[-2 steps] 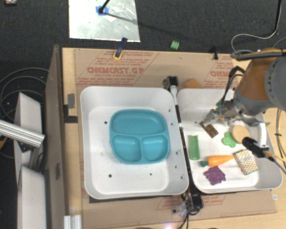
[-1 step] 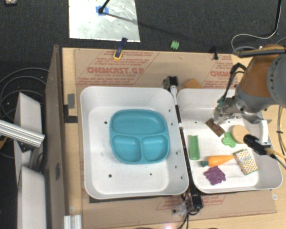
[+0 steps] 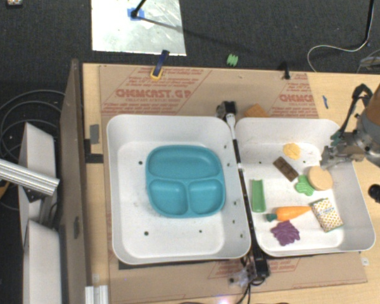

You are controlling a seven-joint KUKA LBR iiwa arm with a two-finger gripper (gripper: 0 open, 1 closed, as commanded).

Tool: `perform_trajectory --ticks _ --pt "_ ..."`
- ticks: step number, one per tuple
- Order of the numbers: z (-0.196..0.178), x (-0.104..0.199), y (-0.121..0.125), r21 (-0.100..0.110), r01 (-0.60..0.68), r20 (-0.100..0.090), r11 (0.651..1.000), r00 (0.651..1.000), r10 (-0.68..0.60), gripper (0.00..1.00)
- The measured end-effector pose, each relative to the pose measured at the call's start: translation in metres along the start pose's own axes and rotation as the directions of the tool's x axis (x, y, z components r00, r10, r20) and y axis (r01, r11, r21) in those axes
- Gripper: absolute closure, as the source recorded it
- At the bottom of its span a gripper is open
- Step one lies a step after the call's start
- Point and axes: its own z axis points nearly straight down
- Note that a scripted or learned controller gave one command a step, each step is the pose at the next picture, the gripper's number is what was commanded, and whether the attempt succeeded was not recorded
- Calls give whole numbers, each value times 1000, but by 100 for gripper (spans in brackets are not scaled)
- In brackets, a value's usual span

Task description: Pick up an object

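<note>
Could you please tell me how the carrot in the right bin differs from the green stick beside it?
The carrot is orange with a green tip, while the green stick is one plain green. The carrot tapers to one end; the green stick keeps an even, blocky width. The carrot lies crosswise in the view, whereas the green stick runs lengthwise, close to the bin's left wall. Both lie flat in the right bin, apart from the pincer.

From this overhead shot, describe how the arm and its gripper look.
The arm is grey with an orange band above the wrist, rounded and thick at the frame's right. A dark cable loops along its side. The gripper is a grey metal block, too small for markings to be read.
</note>
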Motion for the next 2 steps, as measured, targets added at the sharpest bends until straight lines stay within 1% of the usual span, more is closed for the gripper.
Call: perform_trajectory --ticks 1,2 --pt "5 4 2 3 6 -3 1000 1000 -6 0" --pt "99 38 36 5 12 -5 1000 1000 -12 0"
